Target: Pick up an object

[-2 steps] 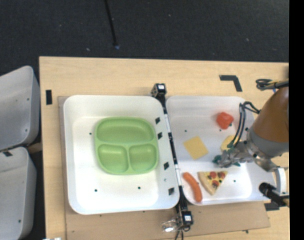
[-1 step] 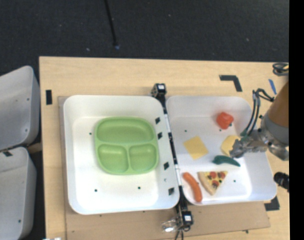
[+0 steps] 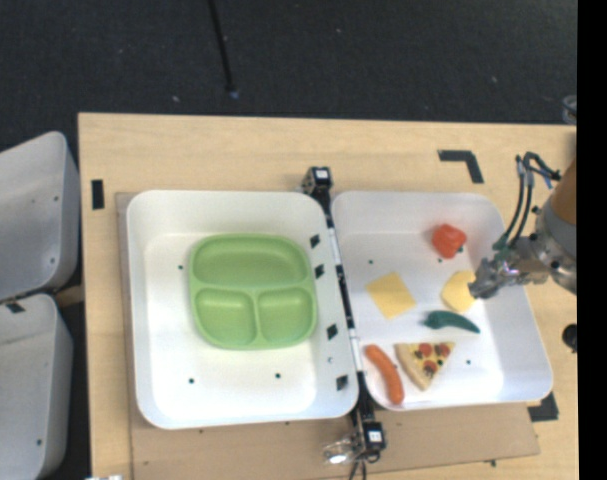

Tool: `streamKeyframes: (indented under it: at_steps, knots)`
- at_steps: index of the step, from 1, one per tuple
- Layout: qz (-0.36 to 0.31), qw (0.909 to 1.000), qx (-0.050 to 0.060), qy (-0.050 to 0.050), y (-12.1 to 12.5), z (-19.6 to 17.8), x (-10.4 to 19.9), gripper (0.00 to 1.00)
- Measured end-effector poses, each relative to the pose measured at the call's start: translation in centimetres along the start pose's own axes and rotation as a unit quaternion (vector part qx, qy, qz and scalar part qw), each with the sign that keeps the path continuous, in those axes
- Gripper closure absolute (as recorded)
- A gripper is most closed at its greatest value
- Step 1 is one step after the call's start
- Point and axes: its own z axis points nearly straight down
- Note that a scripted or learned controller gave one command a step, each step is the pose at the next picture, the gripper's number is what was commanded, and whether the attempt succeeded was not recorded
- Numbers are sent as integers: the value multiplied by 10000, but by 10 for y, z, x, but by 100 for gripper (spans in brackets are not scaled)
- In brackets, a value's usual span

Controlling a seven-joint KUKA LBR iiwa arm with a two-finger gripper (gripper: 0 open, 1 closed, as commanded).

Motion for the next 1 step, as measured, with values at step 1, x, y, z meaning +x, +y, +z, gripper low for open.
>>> streamKeyframes:
  at_steps: [1]
  knots:
    - [0,10000,17,7,1,-24,-1,100]
